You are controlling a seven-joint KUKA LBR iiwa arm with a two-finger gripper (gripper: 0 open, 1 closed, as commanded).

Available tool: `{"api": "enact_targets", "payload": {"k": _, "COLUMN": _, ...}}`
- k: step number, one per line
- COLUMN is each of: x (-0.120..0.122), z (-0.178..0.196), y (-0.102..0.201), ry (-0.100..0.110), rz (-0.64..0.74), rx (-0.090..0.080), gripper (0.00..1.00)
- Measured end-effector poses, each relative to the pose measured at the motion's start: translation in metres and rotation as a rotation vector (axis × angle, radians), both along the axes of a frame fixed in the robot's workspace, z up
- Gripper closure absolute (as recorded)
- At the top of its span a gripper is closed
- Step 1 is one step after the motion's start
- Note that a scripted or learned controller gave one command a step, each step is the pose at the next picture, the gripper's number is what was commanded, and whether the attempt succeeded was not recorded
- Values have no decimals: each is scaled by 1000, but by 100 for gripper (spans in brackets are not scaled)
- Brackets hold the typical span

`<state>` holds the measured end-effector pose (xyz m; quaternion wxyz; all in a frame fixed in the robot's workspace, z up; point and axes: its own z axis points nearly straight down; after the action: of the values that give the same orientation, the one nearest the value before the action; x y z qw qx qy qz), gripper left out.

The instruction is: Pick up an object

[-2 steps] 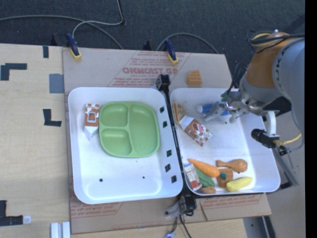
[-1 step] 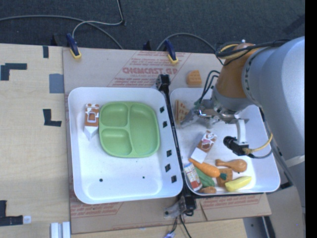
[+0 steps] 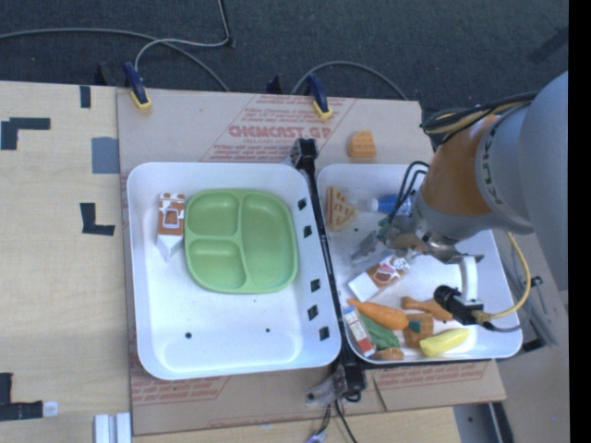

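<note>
From where I stand, the arm (image 3: 480, 178) reaches down into the right bin (image 3: 503, 275). Its gripper (image 3: 392, 238) is low over the pile of small things, just above a small red and white packet (image 3: 388, 270). If it is released or clenched, I cannot tell. A carrot (image 3: 380, 315) and a banana (image 3: 445, 341) lie near the front wall. Nothing looks lifted, so I judge the picking is not yet done. The left bin (image 3: 152, 326) bears a green plate (image 3: 242, 241).
</note>
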<state>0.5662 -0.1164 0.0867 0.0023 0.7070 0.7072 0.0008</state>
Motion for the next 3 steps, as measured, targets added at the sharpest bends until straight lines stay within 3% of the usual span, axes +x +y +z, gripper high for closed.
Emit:
{"api": "enact_targets", "payload": {"k": 1, "x": -32, "z": 0, "y": 15, "ry": -2, "rz": 0, "rx": -1, "gripper": 0}}
{"api": "enact_targets", "payload": {"k": 2, "x": -31, "z": 10, "y": 14, "ry": -4, "rz": -1, "rx": -3, "gripper": 100}}
{"api": "enact_targets", "payload": {"k": 3, "x": -32, "z": 10, "y": 14, "ry": -3, "rz": -1, "rx": -3, "gripper": 0}}
